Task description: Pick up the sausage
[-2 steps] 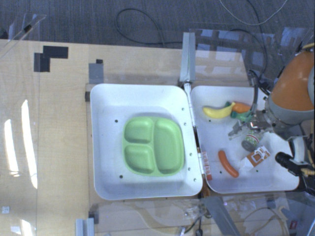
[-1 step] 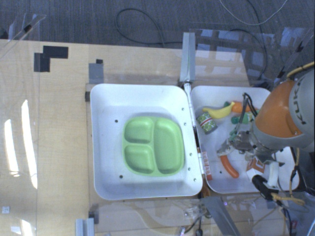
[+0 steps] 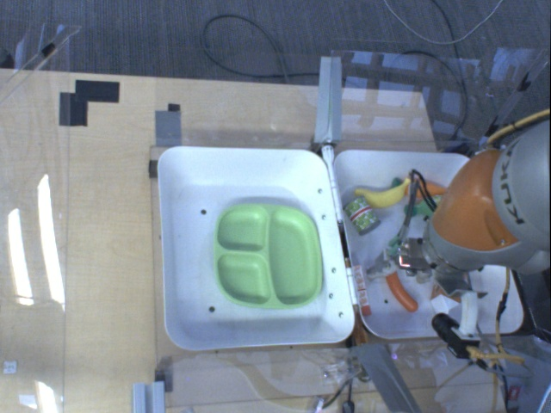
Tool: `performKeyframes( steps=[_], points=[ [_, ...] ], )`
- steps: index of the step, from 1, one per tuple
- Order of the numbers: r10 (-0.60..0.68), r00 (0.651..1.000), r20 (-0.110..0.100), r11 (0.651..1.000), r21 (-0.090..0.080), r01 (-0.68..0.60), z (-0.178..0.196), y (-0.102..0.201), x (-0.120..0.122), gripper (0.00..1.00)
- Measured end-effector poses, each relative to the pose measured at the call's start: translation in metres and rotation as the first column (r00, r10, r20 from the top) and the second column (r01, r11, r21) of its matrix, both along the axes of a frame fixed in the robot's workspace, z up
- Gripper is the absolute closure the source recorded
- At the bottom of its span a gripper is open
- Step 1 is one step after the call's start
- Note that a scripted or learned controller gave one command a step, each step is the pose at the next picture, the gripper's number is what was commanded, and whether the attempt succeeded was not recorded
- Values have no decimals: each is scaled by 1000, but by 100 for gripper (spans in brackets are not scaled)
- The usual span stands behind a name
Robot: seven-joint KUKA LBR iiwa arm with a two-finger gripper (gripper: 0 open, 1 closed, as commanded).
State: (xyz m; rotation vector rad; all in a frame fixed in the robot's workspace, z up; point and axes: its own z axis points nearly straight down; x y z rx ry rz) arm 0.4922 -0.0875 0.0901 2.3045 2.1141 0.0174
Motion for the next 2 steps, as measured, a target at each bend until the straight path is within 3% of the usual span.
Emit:
performKeyframes(
  steps=[1,2],
  points=[
    [2,1000,9,1000,2,-2,13,1,4,100],
    [56,998,-10,998,2,-56,143,50,19,100]
  ],
)
